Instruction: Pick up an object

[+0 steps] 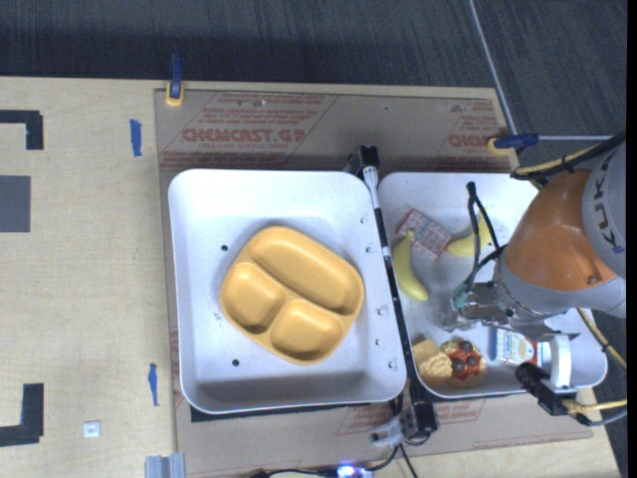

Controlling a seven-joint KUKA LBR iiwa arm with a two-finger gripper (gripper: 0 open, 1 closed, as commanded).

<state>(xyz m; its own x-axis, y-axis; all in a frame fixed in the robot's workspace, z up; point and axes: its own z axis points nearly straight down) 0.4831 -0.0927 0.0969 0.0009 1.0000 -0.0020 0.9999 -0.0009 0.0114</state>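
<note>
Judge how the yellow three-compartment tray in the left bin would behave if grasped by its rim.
The yellow tray looks like moulded plastic, so probably stiff and light. Its glossy, rounded surface may slip. It lies flat in the left bin, so tipping seems unlikely.

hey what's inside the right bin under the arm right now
The right bin holds a banana, a second yellow piece, a red-printed packet, a waffle-like toy and a small carton. The arm covers its right part.
</note>
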